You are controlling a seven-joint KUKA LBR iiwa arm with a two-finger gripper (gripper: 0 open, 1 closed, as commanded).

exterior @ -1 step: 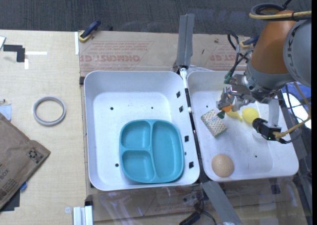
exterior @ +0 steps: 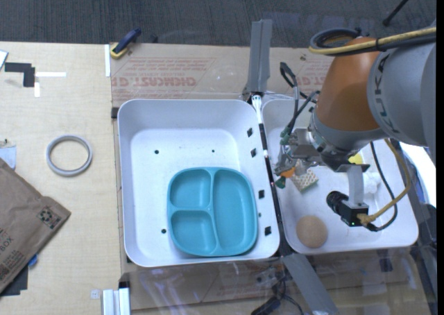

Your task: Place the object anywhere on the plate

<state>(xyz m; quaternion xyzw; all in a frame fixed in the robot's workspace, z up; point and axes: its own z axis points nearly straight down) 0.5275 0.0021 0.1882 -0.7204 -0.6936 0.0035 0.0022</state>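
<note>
- The pincer (exterior: 290,165) hangs low in the right bin (exterior: 388,237); I cannot tell its state.
- A pale speckled object (exterior: 304,180) lies just beside it, a tan ball (exterior: 311,231) nearer the front.
- The left bin (exterior: 139,133) contains the turquoise plate (exterior: 211,211).

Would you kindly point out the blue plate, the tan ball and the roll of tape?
blue plate (exterior: 212,211): camera view, central divider.
tan ball (exterior: 311,231): camera view, middle of ball.
roll of tape (exterior: 52,152): camera view, left side of ring.
</note>
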